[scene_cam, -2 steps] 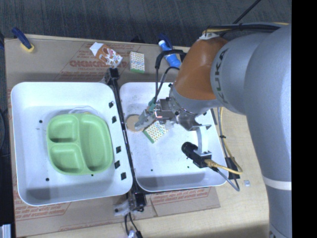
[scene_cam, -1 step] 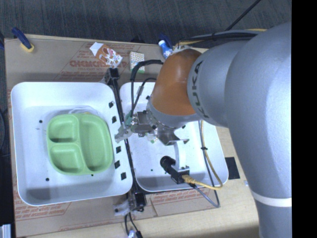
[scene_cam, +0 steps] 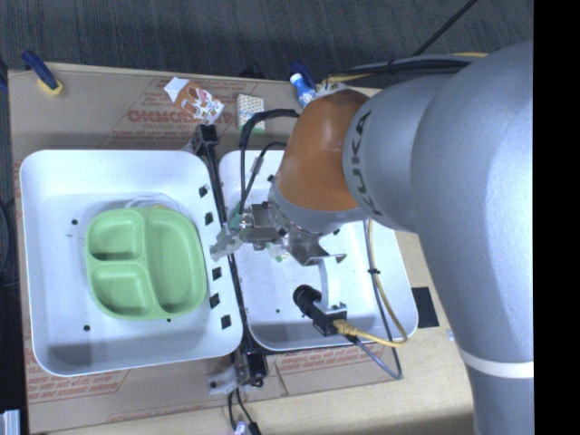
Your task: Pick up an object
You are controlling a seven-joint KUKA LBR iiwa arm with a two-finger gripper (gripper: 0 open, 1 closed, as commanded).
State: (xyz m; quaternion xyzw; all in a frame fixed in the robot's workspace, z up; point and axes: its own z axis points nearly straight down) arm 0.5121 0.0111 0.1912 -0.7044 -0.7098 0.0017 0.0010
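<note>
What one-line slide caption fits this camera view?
KUKA arm reaches over the right bin, its gripper near the divider; a green sectioned plate lies in the left bin.

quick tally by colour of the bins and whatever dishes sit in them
white bins: 2, the left bin and the right bin
green divided plate: 1, in the left bin
total: 3
</note>
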